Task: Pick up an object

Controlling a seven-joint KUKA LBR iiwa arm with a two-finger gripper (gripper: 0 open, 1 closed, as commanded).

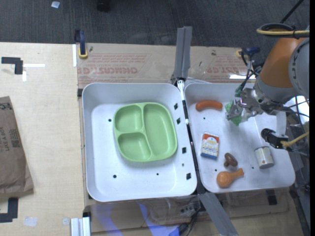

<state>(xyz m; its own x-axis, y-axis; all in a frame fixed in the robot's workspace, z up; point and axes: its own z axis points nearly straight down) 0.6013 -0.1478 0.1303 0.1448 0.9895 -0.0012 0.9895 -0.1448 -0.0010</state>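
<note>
The two-finger gripper (pixel 244 108) hangs over the far part of the right-hand shallow white bin (pixel 285 181), at the end of the grey arm with its orange band (pixel 278 63), which enters from the right. A small green object (pixel 233 113) of crumpled, leaf-like form lies at the fingertips, seemingly pinched between them; whether it rests on the bin floor or is raised off it cannot be told. Just left of the gripper, near the bin's far wall, lies an orange sausage-shaped toy (pixel 209 105). Nearer the camera, towards the middle of the same bin, lies a small white, blue and orange carton (pixel 210 145). Beside it, to the right, sits a small dark brown lump (pixel 230 159), and just in front of that an orange gourd-shaped toy (pixel 228 177). A short silver metal can (pixel 264 157) lies on its side near the bin's right wall, well apart from the carton. The left-hand white bin (pixel 98 181) holds a pale green plastic tray with three compartments (pixel 145 131), set at a slight angle near its centre. Both bins rest on a light wooden bench (pixel 44 132).
</note>
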